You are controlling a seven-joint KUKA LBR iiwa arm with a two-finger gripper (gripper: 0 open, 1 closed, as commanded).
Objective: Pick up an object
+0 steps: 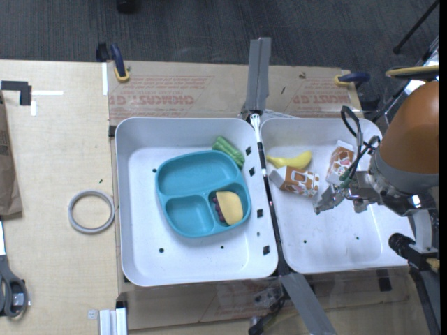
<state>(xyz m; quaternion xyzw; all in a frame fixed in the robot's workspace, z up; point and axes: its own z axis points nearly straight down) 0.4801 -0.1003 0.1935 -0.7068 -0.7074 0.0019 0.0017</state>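
- White plastic is what you are working over: the right bin (328,253) holds the hand (325,202), which sits low above its floor near the middle.
- You can see the arm (418,135), grey with its orange band, reaching in from the right edge of the view.
- From this view you cannot tell whether the hand is open or closed; nothing shows between its tips.
- The small orange-and-white carton (301,181) lies just beside the hand, up and to the left of it, apart from the tips.
- The yellow banana (291,161) lies beyond that carton, further up and left of the hand.
- A second printed packet (341,161) lies just above the hand, close to the wrist cables.
- Well to the hand's left, the left bin (140,250) carries a teal divided tray (183,180) with a yellow-topped item (229,205) in one compartment.
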